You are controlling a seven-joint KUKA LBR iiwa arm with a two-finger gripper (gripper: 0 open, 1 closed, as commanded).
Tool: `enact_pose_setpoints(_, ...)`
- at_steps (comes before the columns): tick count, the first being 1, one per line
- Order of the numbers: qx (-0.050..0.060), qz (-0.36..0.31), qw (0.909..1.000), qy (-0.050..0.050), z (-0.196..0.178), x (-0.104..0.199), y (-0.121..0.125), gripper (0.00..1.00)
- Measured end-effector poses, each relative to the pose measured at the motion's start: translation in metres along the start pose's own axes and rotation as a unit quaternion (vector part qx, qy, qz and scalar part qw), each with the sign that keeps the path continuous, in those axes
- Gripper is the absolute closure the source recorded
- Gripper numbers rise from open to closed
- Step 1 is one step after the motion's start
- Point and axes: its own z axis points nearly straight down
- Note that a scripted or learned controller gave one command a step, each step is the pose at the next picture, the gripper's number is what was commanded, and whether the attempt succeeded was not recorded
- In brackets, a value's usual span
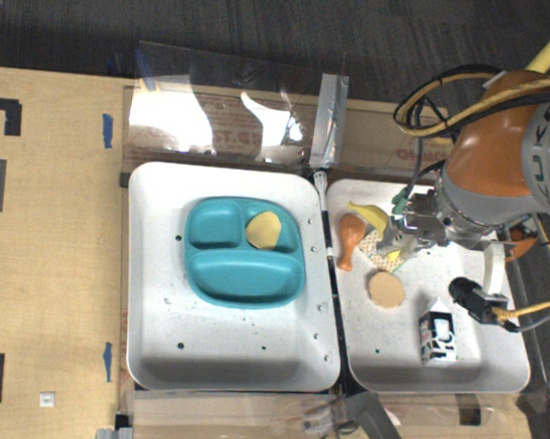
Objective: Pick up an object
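My gripper (393,243) reaches down into the right bin (490,365) from the right, over a cluster of toy foods. Under and beside it lie a yellow banana (369,215), an orange drumstick-shaped piece (350,238) and a patterned yellow-and-white piece (380,253). A round tan cookie (387,289) rests just below them. A small dark can with a white label (438,337) lies nearer the front of the same bin. The gripper's tips are hidden among the items.
The left bin (155,327) holds a teal divided plate (244,252) with a yellow round food (264,229) in its upper right compartment. A black fitting with an orange cable (476,300) hangs over the right bin. A clear panel (226,117) stands behind the bins.
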Motion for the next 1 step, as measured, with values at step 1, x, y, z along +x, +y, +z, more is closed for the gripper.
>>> enact_pose_setpoints(1,0.001,-0.065,0.9979,-0.002,-0.0541,-0.0328,0.0086,1.0)
